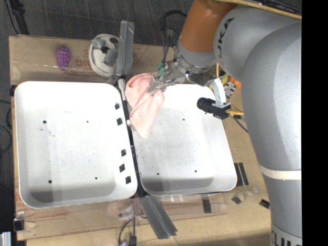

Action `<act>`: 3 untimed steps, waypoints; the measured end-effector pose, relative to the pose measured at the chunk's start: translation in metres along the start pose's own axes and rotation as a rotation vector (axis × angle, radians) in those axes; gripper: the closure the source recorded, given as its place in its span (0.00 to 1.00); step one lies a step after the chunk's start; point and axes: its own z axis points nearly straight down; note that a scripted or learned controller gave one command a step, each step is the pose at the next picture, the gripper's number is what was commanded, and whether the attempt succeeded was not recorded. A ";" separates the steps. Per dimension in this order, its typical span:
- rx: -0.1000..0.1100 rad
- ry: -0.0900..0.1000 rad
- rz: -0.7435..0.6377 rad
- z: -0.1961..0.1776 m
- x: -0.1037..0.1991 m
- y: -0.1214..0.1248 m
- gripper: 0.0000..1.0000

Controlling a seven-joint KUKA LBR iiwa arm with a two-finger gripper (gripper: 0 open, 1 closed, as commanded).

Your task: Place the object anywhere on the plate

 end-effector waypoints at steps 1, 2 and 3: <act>0.003 0.000 -0.405 -0.007 0.056 0.013 1.00; 0.001 -0.001 -0.809 0.003 0.110 0.026 1.00; -0.002 -0.004 -1.215 0.011 0.163 0.042 1.00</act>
